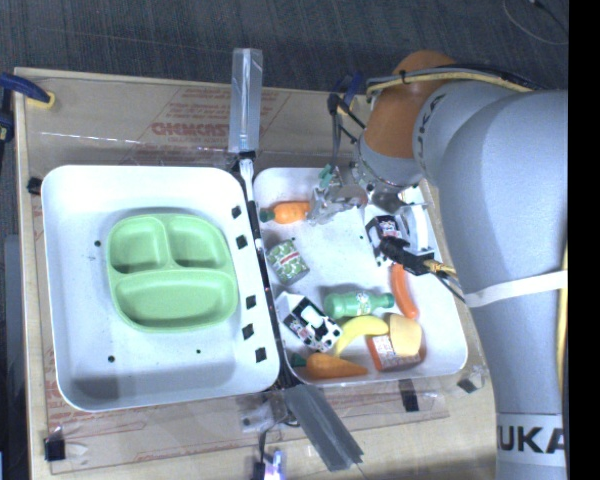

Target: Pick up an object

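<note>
From the camera view I saw the gripper (332, 196) down in the right bin (442, 340), near its far rim at about 11 o'clock of that bin. I could not tell from this angle whether the claw was apart or together, or whether it had anything in it.

The nearest target I judged to be the small carrot (290, 211), just beside the gripper toward 9 o'clock, lying flat against the far-left corner. Its long axis ran roughly 3 to 9 o'clock, and which end was the tip I could not make out.

My worry was the corner: the carrot sat close to the bin wall and the divider (252, 268), so a descent could catch the rim or nudge it away. The green bottle (357, 301), banana (360, 332) and other clutter lay toward 6 o'clock, well apart. The left bin held 1 green tray (170, 271).
</note>
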Available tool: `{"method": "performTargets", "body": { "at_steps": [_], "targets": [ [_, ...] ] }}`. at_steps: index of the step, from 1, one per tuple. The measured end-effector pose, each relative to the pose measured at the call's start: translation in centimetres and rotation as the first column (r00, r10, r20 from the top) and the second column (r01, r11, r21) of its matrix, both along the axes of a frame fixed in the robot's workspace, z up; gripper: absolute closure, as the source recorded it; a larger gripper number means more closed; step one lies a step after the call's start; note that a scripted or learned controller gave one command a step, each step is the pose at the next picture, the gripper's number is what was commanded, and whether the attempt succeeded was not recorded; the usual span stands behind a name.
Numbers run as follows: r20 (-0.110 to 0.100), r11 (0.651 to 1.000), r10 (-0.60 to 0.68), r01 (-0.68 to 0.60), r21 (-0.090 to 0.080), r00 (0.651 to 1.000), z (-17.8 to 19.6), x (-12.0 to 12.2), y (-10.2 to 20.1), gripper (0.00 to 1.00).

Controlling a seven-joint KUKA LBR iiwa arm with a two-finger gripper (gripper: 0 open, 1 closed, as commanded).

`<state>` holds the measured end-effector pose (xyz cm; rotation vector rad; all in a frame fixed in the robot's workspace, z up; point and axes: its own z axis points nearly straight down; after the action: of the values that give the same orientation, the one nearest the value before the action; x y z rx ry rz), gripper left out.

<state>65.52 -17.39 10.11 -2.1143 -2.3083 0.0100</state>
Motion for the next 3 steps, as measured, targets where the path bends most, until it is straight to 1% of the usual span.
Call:
{"method": "performTargets", "body": {
  "at_steps": [1,2,3],
  "targets": [
    [0.0,1.0,0.0,0.0,-0.001,1.0,0.0,0.0,0.0,0.0],
    [0.011,0.998,0.061,-0.061,-0.002,0.998,-0.8,0.2,2.3,0.0],
    [0.002,0.998,0.064,-0.064,0.0,0.998,0.2,0.1,2.3,1.0]
  ]
}}
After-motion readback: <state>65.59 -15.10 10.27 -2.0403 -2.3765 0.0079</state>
